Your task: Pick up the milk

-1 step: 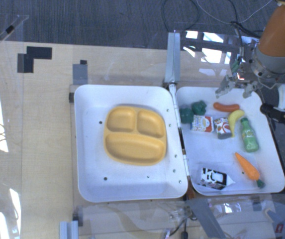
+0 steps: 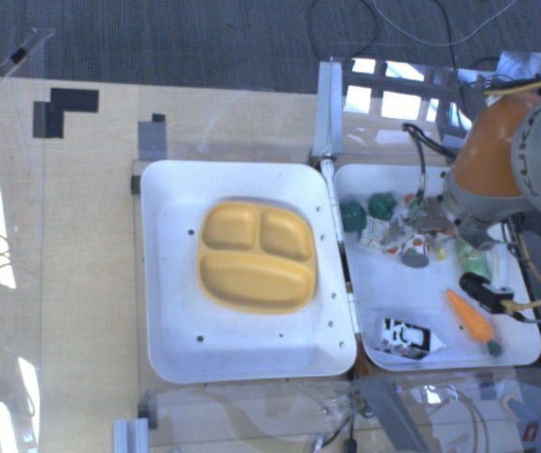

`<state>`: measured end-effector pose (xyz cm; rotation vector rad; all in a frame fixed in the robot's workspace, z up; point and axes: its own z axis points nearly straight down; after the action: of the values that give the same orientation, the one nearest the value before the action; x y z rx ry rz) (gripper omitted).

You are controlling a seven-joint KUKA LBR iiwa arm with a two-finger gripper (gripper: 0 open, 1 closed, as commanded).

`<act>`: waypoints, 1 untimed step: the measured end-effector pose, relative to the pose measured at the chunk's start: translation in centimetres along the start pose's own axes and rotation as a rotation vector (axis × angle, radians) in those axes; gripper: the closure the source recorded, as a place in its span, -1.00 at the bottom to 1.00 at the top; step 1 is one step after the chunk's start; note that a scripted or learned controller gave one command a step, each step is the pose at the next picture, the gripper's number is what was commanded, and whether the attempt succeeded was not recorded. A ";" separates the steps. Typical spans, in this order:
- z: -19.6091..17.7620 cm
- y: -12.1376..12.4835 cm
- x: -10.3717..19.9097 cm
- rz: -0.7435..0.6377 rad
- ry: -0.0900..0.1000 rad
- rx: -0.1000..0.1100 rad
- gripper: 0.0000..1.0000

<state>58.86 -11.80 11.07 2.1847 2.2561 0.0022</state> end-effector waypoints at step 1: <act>-1.3 0.3 0.0 -0.001 -0.002 -0.009 1.00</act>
<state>59.15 -11.75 12.39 2.1784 2.2514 0.0111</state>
